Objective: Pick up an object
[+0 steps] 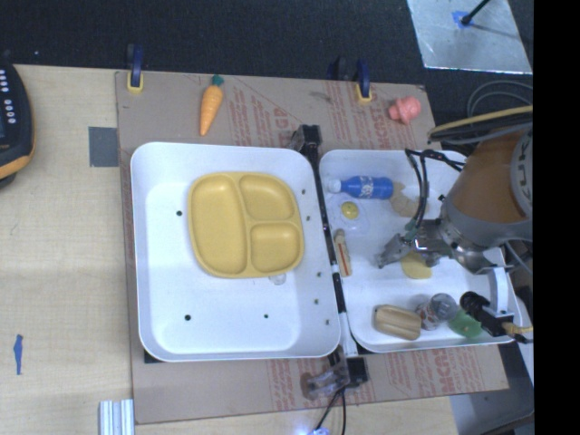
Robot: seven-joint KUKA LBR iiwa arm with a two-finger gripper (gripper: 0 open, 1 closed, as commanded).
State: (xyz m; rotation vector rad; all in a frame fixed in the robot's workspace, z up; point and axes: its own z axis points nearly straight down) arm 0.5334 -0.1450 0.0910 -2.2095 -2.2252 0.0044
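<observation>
touching gripper [405, 248]: yellow lump [416, 266] just beneath

A small pale-yellow rounded object [417, 267] lies in the right bin, directly beneath the tool [405, 247].

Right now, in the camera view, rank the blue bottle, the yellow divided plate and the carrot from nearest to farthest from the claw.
Measured from the claw in the right bin:
1. Blue bottle: same bin, toward its far edge, just up and left of the claw.
2. Yellow divided plate: middle of the left bin, across the divider.
3. Carrot: outside both bins, on the board beyond the left bin.
</observation>
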